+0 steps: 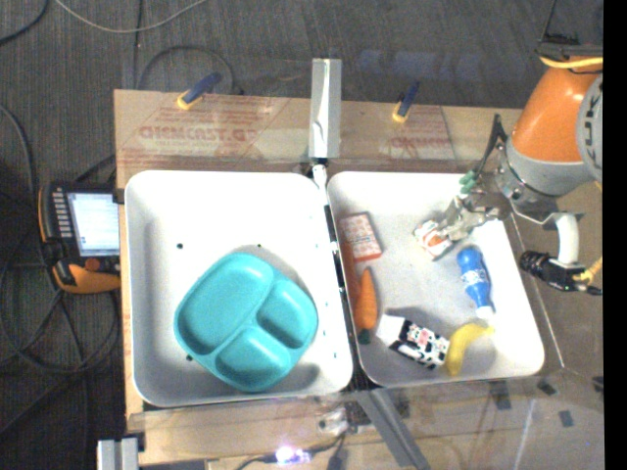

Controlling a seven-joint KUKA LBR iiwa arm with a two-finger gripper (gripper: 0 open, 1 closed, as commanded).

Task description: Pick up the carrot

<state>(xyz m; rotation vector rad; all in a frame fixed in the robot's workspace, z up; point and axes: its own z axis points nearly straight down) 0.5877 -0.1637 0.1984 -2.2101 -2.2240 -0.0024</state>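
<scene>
The carrot [365,301] lies in the right bin [524,360], against its left wall, long and orange with a dark tip. The gripper [438,233] is well apart from it, farther back and to the right, closed on a small white and red packet [428,234]. A smooth blue bottle [474,278] lies near.

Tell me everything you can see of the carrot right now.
The carrot is orange, smooth and plastic-looking, tapering to a narrow top, with a small dark green stub at its lower end. It lies flat in the right bin, lengthwise along the bin's left wall, just below the small red-and-white box. A black-and-white carton lies close by its lower right. The end effector is apart from it, across the bin.
</scene>
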